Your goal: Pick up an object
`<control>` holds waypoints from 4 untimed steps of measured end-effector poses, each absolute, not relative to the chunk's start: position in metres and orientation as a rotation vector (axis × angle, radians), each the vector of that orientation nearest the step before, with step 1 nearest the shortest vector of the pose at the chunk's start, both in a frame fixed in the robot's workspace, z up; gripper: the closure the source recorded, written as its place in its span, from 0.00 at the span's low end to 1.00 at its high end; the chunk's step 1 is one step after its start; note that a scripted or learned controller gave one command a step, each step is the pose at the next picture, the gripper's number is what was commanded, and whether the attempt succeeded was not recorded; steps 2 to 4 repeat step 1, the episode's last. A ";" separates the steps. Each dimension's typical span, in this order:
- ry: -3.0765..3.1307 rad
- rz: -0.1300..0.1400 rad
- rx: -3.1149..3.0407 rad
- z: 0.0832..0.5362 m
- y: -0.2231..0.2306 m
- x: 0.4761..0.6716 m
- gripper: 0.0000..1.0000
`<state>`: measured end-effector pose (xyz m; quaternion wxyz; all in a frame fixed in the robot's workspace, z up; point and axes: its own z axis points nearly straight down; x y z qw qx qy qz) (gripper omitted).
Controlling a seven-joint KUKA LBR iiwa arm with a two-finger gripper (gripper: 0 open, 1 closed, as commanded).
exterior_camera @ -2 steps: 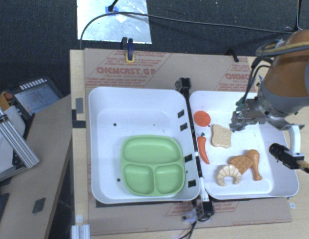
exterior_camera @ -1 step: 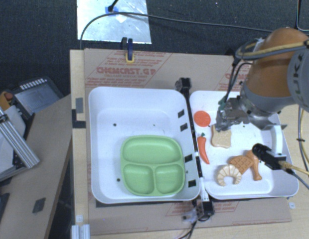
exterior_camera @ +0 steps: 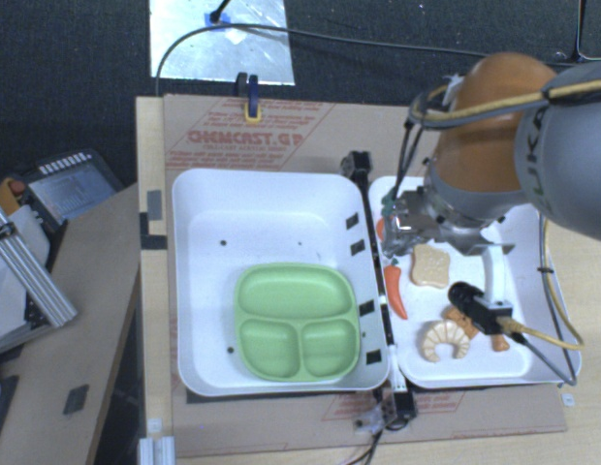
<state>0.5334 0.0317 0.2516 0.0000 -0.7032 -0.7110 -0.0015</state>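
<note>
1. Two shallow white bins sit side by side on a brown cardboard sheet [exterior_camera: 281,129] with red print. Under it is a pale wood bench [exterior_camera: 87,289]. Beyond the bench lies a dark speckled floor, with a shiny silver sheet [exterior_camera: 218,27] on it.
2. The left bin [exterior_camera: 271,197] holds a green tray [exterior_camera: 296,320] toward its near right. The bin's far half is bare white floor, open room.
3. The grey and orange arm [exterior_camera: 504,134] covers the far half of the right bin [exterior_camera: 533,356]. The gripper [exterior_camera: 407,226] hangs low by the dividing wall. I cannot tell whether it is open or closed, or gripping anything.
4. The bread slice [exterior_camera: 430,266] lies mid-bin, just nearer than the gripper. The red pepper [exterior_camera: 395,294] lies along the left wall, just beside the bread. The croissant [exterior_camera: 446,340] sits near the front wall.
5. The tray is matte, rounded and has three compartments. The croissant is ridged and tan. The bins are smooth plastic.
</note>
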 end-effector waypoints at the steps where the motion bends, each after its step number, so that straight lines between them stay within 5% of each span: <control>1: -2.230 -0.001 -2.211 0.236 0.078 0.529 1.00; 4: -2.230 -0.001 -2.211 0.236 0.078 0.529 1.00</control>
